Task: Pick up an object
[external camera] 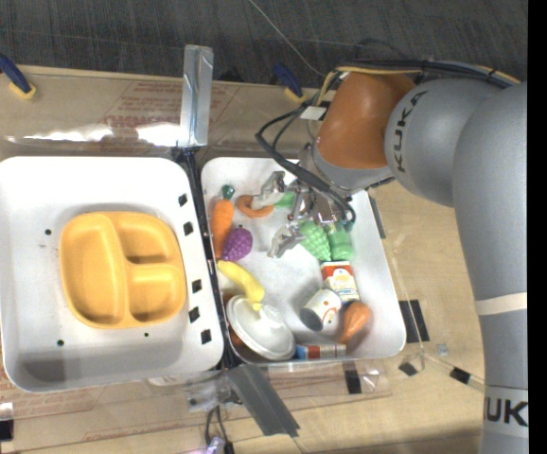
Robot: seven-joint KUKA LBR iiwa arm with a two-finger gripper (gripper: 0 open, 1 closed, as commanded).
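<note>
A yellow divided tray (122, 268) is seen lying in the left bin (18, 187). The right bin (387, 301) is crowded with toys: an orange carrot (220, 223) is laid along its left wall, a purple grape bunch (237, 244) is set just beside it, and a yellow banana (241, 282) is placed below that, near a white dish (259, 331). Further right, a green corn cob (315, 240) is found under the hand (294, 218), whose fingers are spread, with nothing pinched between them. A small carton (339, 279), a white cup (323, 308) and a brown-orange piece (354, 320) are gathered near the lower right corner. The grey arm (463, 149) is reached in over the table (425, 253).
</note>
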